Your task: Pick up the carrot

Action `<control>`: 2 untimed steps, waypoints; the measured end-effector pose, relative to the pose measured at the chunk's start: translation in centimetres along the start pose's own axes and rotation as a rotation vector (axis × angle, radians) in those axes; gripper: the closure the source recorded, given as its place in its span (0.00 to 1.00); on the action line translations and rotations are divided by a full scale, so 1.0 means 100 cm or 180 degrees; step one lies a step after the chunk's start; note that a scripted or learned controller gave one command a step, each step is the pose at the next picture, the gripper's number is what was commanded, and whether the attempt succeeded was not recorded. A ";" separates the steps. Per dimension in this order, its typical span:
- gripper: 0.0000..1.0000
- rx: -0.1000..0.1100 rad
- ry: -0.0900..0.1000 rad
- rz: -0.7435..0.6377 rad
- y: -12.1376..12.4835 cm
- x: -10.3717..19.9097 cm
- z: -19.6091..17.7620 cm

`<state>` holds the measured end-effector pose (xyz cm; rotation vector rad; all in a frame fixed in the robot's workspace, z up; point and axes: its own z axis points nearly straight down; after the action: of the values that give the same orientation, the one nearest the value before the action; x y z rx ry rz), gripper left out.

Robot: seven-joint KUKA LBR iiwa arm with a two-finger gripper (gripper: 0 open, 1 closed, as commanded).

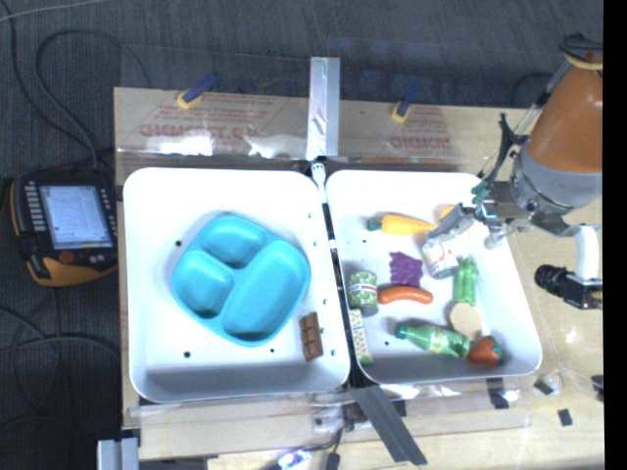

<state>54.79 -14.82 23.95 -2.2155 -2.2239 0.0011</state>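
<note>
The carrot (pixel 404 225) is yellow-orange with a green top pointing left. It lies flat near the back of the right bin (pixel 524 306). My gripper (pixel 462 219) hangs over the bin's back right part, just right of the carrot's thick end. It is above a small white and red can (pixel 440 257). The carrot lies apart from the gripper, and nothing shows between the fingers. The arm's orange band (pixel 578 101) is at the upper right.
The right bin also holds purple grapes (pixel 405 266), a green can (pixel 362 290), a red sausage (pixel 405 296), a green cucumber (pixel 465 282), a green bottle (pixel 431 338) and a red fruit (pixel 485 352). The left bin holds a blue divided plate (pixel 240 277) and a chocolate bar (pixel 311 336).
</note>
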 end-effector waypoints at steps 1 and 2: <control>0.00 -0.0001 -0.0006 0.0092 0.102 -0.066 0.016; 0.00 -0.0003 -0.0020 -0.0508 0.113 -0.045 0.017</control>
<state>66.11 -19.31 22.19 -2.0345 -2.3971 0.0067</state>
